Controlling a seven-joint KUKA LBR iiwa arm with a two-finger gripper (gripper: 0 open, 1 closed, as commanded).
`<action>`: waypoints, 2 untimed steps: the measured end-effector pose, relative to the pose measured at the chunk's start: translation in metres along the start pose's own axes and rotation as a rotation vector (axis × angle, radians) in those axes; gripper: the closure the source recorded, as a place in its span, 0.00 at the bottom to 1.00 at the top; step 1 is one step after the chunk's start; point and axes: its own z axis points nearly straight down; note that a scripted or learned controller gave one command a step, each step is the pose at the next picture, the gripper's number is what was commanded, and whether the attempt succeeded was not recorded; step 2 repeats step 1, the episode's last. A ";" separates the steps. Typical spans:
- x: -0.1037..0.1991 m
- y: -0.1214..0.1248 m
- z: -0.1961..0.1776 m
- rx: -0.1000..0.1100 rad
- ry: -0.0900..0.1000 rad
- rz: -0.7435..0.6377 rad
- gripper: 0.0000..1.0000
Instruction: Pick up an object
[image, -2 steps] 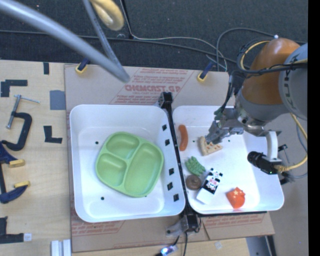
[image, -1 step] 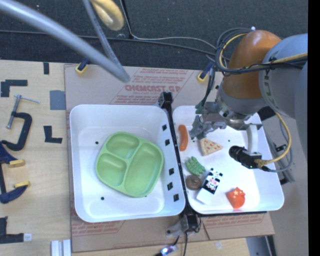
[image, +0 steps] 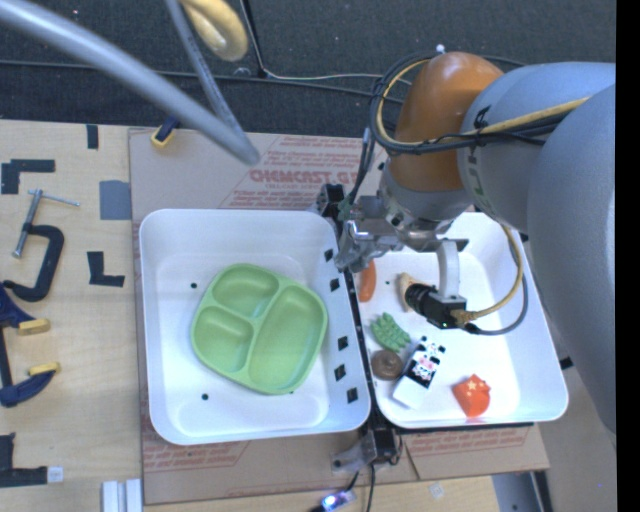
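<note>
The gripper (image: 352, 255) hangs low at the right bin's (image: 545, 385) left wall just above an orange carrot-like piece (image: 367, 283), nothing visibly lifted yet, so the pick remains undone.

A robotics lab bench: cardboard-covered top, clamps (image: 32, 262) (left edge), two white bins (image: 160, 330).

Red print reading "CHEMCAST" on the cardboard sheet (image: 290, 170) under the bins

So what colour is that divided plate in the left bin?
Light green divided plate, clearest in the camera view.
</note>
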 end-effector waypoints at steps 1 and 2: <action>0.051 0.010 0.013 0.000 -0.001 0.001 1.00; 0.051 0.010 0.013 0.000 -0.001 0.001 1.00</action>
